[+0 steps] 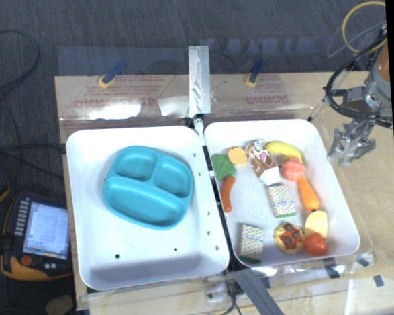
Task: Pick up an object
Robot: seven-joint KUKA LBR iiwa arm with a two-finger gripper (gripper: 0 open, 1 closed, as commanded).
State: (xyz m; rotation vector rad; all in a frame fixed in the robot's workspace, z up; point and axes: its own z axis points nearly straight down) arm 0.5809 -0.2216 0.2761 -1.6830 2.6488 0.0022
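- Toys are lying crowded in the right bin [320, 145], while the gripper [349, 146] is hanging outside that bin's right wall, over the bare bench [381, 194].
- Fingers [341, 151] are pointing downward with nothing between them; whether they are spread or closed is too small to tell.
- Nearest candidates are sitting to the left of the gripper: the pink ball [293, 169] and the banana [283, 151] just inside the wall, and the orange carrot [308, 193] slightly lower.
- The carrot's long axis is running roughly top to bottom in the camera view, tilting a little.
- Reaching any of them is likely calling for a move leftward over the bin wall, then down.
- The left bin [85, 195] is carrying a blue divided plate [148, 186], well apart.
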